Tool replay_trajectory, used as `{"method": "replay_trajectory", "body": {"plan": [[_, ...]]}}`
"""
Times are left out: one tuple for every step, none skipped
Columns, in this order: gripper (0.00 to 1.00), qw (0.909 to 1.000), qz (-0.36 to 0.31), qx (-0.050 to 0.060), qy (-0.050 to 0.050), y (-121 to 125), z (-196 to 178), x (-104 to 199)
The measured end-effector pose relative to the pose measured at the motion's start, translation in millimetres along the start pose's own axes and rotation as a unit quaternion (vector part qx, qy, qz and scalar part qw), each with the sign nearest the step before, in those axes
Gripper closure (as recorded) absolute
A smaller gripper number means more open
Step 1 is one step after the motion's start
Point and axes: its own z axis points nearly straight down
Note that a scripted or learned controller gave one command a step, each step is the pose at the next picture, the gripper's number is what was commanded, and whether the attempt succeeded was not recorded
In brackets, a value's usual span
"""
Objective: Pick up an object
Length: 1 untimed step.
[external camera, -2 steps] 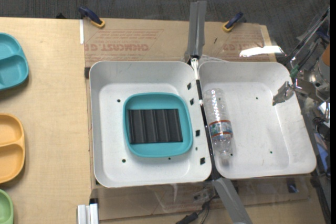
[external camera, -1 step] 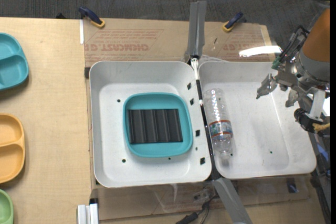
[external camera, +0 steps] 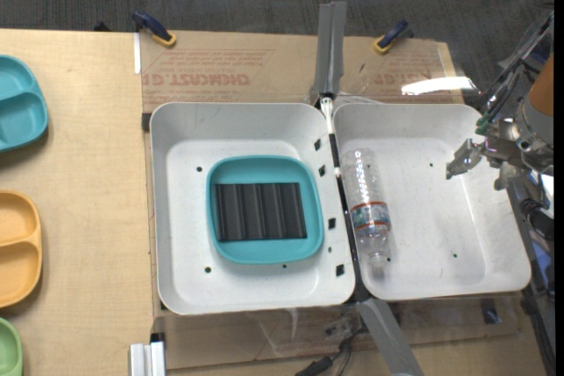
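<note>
- End effector [external camera: 478, 156] hangs over the right bin [external camera: 493, 277], near its right wall; fingers look spread apart with nothing between them.
- Clear plastic bottle [external camera: 367, 207] lies on its side well to the left of the end effector, along the right bin's left wall, cap end nearer the bench's front edge.
- Further left, across the divider, the left bin [external camera: 176, 189] holds a teal tray [external camera: 264, 209] with a dark ribbed insert.
- Far left of the end effector, on the bench [external camera: 79, 57]: teal, orange and green plates at the edge.
</note>
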Motion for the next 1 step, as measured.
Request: {"method": "replay_trajectory", "body": {"plan": [[0.00, 1.0000, -0.001, 0.000, 0.000, -27.5, -5.5, -25.7]]}}
